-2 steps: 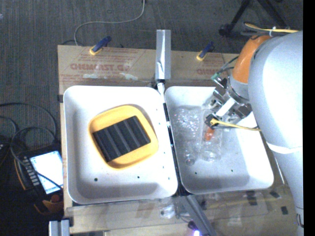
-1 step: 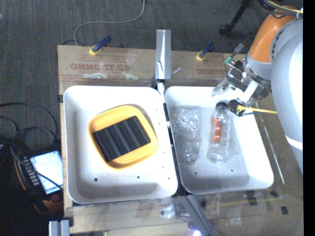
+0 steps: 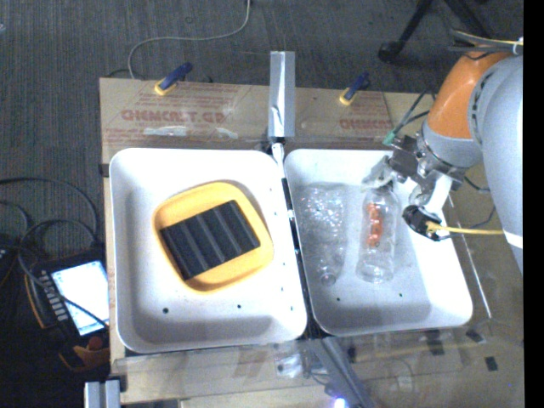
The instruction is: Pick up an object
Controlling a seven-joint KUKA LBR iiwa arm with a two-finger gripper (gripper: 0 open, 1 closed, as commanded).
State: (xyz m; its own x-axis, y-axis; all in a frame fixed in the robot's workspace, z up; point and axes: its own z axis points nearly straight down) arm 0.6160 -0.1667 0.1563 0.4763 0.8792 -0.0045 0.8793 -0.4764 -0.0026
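Note:
Two clear plastic bottles lie in the right bin (image 3: 442, 308). One is a crumpled bottle (image 3: 324, 228) on the bin's left side. The other, a bottle with an orange label (image 3: 376, 232), lies lengthwise in the middle. My gripper (image 3: 385, 173) hangs at the far end of the labelled bottle, close above its top. A yellow tray with a black ridged insert (image 3: 212, 236) rests in the left bin (image 3: 136, 308).
The grey arm with its orange band (image 3: 463, 100) fills the upper right, over the right bin's far corner. A yellow cable (image 3: 476, 228) runs off to the right. A metal post (image 3: 281, 92) stands behind the divide between the bins.

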